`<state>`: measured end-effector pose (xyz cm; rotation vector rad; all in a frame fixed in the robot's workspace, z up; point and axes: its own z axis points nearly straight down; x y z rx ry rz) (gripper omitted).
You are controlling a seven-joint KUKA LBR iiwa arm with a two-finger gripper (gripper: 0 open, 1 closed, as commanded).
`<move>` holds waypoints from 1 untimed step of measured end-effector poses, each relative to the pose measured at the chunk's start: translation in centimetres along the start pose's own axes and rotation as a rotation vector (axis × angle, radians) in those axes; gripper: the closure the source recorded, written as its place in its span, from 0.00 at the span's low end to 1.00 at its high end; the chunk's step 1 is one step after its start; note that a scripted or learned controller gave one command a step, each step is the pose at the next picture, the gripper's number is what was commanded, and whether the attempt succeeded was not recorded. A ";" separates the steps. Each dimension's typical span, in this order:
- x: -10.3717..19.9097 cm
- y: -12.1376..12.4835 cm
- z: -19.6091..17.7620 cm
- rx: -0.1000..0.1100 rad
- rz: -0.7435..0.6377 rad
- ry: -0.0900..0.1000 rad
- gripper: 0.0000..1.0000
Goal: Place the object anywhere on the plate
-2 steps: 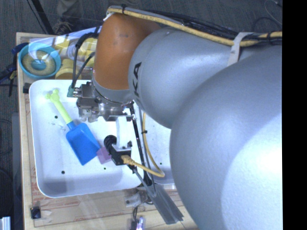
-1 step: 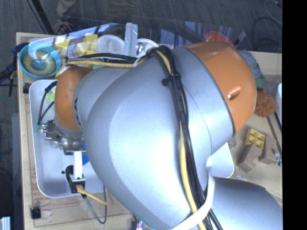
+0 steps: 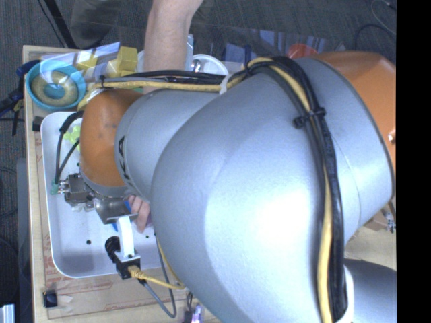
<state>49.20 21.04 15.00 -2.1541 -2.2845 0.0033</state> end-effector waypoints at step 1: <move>-11.0 5.7 -1.9 0.000 -0.035 0.000 1.00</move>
